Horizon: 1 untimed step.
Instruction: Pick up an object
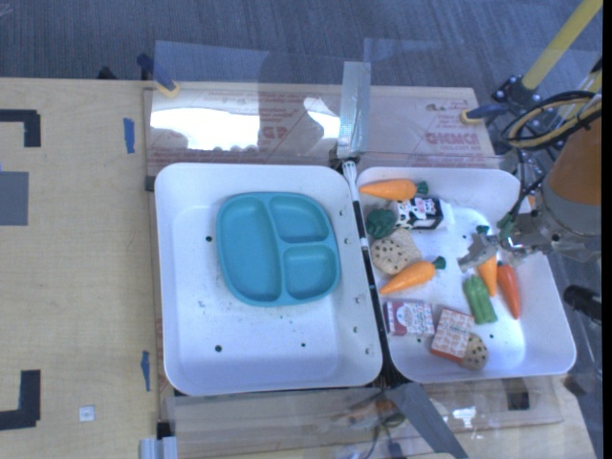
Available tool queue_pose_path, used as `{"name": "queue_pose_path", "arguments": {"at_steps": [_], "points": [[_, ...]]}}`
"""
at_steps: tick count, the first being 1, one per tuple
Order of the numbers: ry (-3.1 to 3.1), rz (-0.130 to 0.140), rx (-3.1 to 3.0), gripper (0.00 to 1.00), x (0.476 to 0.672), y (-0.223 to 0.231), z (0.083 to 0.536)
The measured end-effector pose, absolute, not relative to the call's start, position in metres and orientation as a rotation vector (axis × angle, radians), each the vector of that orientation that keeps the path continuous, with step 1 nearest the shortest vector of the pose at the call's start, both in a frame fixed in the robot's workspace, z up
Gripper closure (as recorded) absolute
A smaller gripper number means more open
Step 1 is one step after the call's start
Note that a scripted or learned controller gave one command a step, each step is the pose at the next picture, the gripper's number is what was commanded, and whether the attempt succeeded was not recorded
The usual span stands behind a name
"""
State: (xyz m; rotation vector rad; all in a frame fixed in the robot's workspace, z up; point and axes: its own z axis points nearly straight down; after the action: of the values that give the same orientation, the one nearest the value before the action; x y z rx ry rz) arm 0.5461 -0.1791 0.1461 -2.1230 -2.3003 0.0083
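Gripper (pixel 490 247) is down low in the right bin (pixel 550 352), over toward its right side, and honestly I can't tell whether it's open or closed since it's just a blur of grey metal from this angle. Nothing is visibly held in it. The arm (pixel 574 185) comes in from the right edge with its orange band sitting above the bin's right wall, wrist pointing left and a bit down into the bin. Closest thing to grab is a short orange piece (pixel 489 274) just below the gripper, near or maybe touching it, hard to say. Right beside that is a red-orange carrot (pixel 510 292), long axis running roughly far-to-near in the view, slightly slanted. A green veggie (pixel 478 300) lies on the other side at much the same angle. Count-wise: three clear carrots, including one (pixel 387 189) along the far wall lying left-right and one (pixel 411 276) mid-bin tilted with its green top up-right. Also a dark green item (pixel 380 223), a black-and-white one (pixel 422 212), a round cookie (pixel 394 252), a red-and-white packet (pixel 408 318) and a cracker box (pixel 451 333). Left bin (pixel 182 352) holds one teal divided plate (pixel 279 249).
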Motion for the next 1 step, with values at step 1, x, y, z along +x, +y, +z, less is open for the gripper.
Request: {"name": "queue_pose_path", "arguments": {"at_steps": [1], "points": [[-2.019,-0.007,-2.396,0.00,0.5390,-0.2182,0.1401]]}}
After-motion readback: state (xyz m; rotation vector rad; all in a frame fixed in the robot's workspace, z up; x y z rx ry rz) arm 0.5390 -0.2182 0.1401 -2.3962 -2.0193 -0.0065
